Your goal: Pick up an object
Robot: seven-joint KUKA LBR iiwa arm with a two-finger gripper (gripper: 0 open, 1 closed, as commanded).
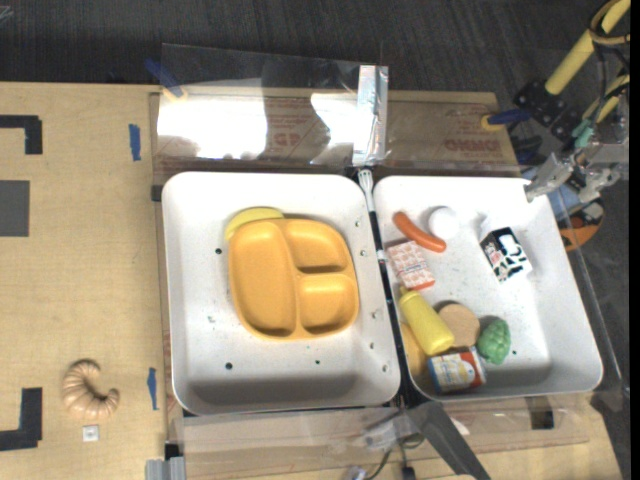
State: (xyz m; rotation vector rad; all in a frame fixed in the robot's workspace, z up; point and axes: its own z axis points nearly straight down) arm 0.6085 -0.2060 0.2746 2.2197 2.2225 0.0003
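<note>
Yellow and sectioned, the divided tray (293, 276) lies in the left bin (190, 268); a yellow bottle (427, 325), green toy (494, 338) and can (456, 371) crowd the right bin (560, 298). The gripper (565, 173) hangs over that bin's far right corner, its grip unreadable

Toy foods (440, 313) crowding right bin (560, 268)

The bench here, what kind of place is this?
Probably a robot grasping test bench: two white bins side by side, toy food such as a hot dog, and a robot arm at the right.
</note>
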